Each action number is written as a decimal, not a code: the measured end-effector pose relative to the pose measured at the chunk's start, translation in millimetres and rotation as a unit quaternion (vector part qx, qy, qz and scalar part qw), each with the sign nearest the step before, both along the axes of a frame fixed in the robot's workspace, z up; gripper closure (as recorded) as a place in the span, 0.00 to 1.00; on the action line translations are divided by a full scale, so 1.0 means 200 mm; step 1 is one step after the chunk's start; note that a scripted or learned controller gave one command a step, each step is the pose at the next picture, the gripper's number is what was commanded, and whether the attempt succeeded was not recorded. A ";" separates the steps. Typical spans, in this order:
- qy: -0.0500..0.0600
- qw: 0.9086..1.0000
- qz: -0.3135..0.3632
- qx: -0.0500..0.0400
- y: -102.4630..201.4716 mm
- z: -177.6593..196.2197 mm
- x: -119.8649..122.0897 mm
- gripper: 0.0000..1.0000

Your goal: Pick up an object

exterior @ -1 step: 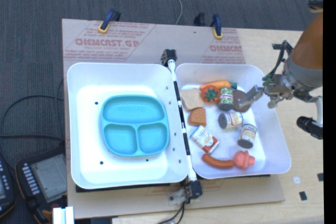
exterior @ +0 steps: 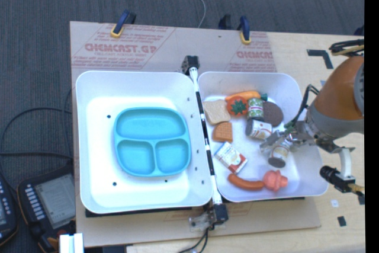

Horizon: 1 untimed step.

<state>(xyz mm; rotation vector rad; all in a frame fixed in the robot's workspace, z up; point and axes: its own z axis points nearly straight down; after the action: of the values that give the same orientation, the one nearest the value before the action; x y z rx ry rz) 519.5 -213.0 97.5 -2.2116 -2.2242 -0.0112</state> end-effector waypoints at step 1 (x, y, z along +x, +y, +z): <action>0.000 1.000 -0.002 -0.004 -0.02 0.04 -0.01 1.00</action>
<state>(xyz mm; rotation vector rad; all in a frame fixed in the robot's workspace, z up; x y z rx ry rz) 518.1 -217.1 106.5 -2.2205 -2.2229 -0.0018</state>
